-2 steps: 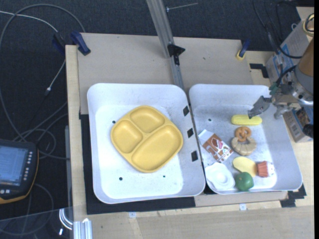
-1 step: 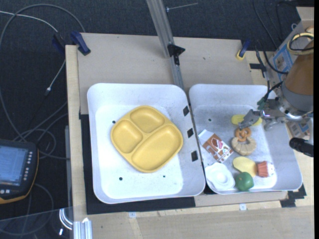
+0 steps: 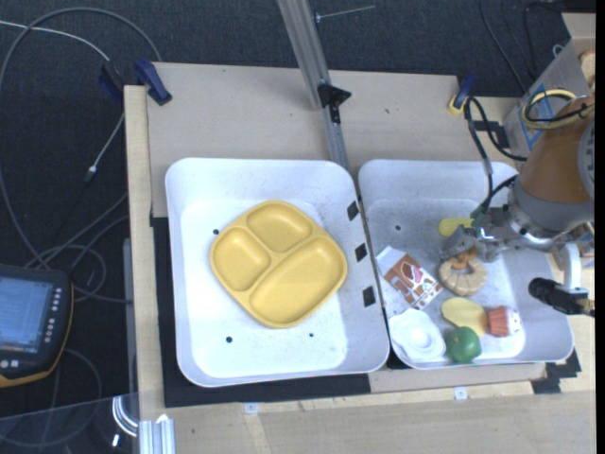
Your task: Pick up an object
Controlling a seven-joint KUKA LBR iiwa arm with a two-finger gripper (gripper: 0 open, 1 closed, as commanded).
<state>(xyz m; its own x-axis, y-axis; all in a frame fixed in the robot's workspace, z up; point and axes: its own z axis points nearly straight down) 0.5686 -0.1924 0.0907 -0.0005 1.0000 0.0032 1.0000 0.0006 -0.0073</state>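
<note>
The pincer [image 3: 465, 245] hangs low in the right bin [image 3: 378, 183], directly above a round biscuit [image 3: 461, 274]; its grip cannot be told.

The wooden desk [image 3: 246, 97] carries two shallow white bins side by side, the left bin [image 3: 189, 253] and the right bin [image 3: 397, 183], on a black mat [image 3: 163, 301].

Yellow three-compartment plastic plate [image 3: 278, 264]: smooth, semi-gloss. Beneath it, the shallow white plastic bin [image 3: 189, 206] looks matt, faintly speckled. Pale wooden bench top [image 3: 236, 112] behind the plate: matt, unvarnished. Grey metal rail [image 3: 301, 26] behind: brushed, dull sheen.
</note>
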